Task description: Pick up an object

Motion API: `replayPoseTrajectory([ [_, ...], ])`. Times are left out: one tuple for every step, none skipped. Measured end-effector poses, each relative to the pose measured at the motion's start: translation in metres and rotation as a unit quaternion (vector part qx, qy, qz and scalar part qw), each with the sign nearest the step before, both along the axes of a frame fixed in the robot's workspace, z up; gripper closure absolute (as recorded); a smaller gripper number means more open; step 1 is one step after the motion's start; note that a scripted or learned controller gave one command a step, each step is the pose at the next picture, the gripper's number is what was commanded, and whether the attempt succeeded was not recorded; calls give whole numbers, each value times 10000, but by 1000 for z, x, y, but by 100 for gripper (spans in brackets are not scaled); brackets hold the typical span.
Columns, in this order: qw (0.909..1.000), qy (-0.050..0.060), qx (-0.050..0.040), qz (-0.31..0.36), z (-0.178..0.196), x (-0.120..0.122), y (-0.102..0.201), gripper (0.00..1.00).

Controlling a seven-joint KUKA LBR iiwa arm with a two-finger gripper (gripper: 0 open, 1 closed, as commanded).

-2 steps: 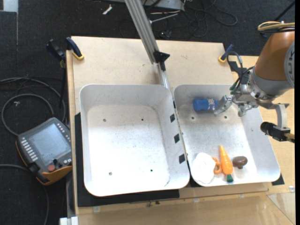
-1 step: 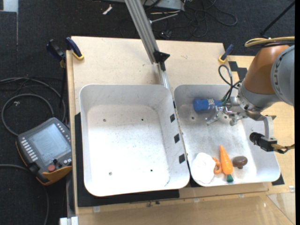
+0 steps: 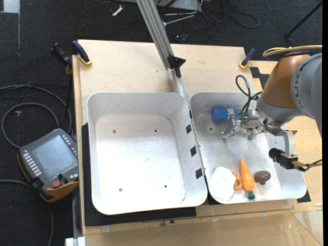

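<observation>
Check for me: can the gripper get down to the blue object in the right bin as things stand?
Probably yes. The gripper sits just beside the blue object, which lies alone with nothing over it.

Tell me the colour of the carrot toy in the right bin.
Orange, with a green tip; the carrot shows best in the camera view, near the bin's front edge.
</observation>
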State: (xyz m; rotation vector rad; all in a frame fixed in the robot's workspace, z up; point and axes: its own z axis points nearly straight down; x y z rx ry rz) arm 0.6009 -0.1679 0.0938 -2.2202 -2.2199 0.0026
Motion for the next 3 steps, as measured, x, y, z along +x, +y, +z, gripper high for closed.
replayPoseTrajectory([
  [10000,-19,-3,1,12,1,0,100],
  [10000,-42,-12,-2,60,5,-9,100],
  [10000,-44,-9,17,106,5,-1,100],
])
